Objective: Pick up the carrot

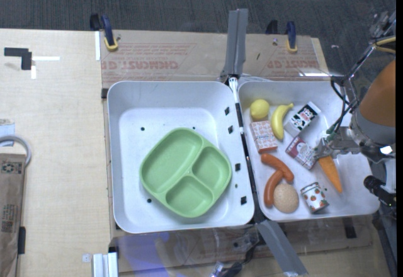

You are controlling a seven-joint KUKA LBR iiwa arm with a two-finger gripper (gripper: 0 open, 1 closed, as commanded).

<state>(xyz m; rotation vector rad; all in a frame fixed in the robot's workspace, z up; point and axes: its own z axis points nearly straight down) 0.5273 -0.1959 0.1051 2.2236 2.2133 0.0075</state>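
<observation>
Carrot lies in the right bin, near its right wall, among a scatter of toy food. Its long axis runs on a slant: the thick top end points up and to the left, toward the middle of the bin, and the narrow tip points down and to the right, toward the bin's lower right corner.

From the single overhead camera, the arm reaches in from the right, with its hand low over the bin and right at the carrot's thick end, apparently touching or just above it. The hand's metal parts blur together there, so I cannot tell whether it is spread, pressed together or pinching the carrot. Its placement suggests it is lined up to take the carrot by the thicker end.

Just left of the carrot sits a red packet; below it stands a small can. Further left are two sausages, an egg, a lemon, a banana and a milk carton.

The left bin holds a green divided plate. Both bins rest on a pale wooden desk.
</observation>
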